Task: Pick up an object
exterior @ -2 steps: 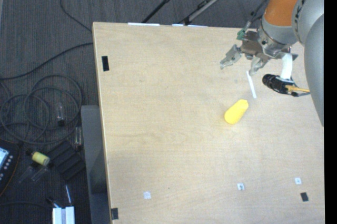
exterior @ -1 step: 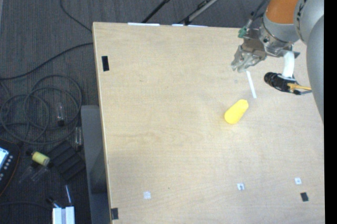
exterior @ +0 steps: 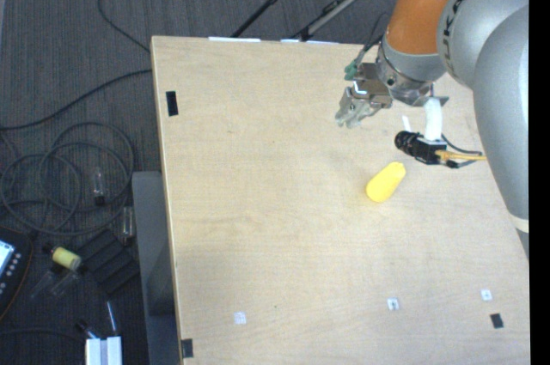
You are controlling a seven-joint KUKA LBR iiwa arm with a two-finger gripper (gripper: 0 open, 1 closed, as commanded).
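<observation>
Yellow object (exterior: 385, 182) on wooden board (exterior: 258, 209), arm cut off at right, gripper (exterior: 351, 114) above board, grip state unclear.

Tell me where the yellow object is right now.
In the camera view, the yellow object lies on the wooden board, right of centre, just below and slightly right of the gripper, not touching it.

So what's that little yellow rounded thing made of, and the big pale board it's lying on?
The little yellow rounded thing looks like smooth plastic or foam: even colour, soft matte surface, no sharp shine. I can't tell which. The big pale board looks like light wood or plywood, matte, with faint grain streaks across it.
</observation>
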